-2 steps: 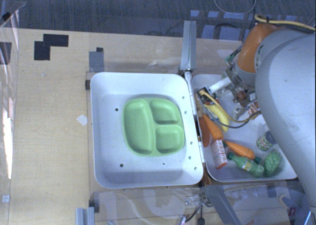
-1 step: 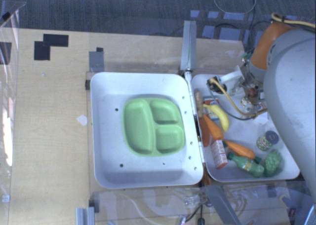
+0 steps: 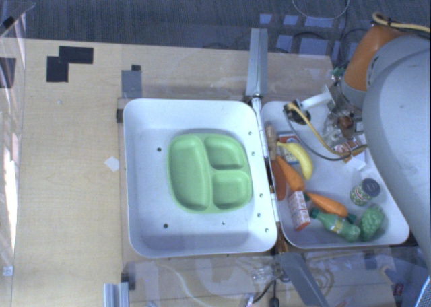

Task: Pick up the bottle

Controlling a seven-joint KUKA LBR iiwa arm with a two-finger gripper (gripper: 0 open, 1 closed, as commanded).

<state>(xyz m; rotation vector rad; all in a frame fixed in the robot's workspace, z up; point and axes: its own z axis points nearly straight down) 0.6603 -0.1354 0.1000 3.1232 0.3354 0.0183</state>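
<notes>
Camera view: green bottle [image 3: 339,225] with orange cap, lying flat; gripper [image 3: 335,126] state unclear.

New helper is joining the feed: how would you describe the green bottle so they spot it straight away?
Look in the right white bin, at its near edge. The green bottle lies on its side there, between an orange carrot and a bumpy green broccoli. Its smooth, long body and yellow cap set it apart.
</notes>
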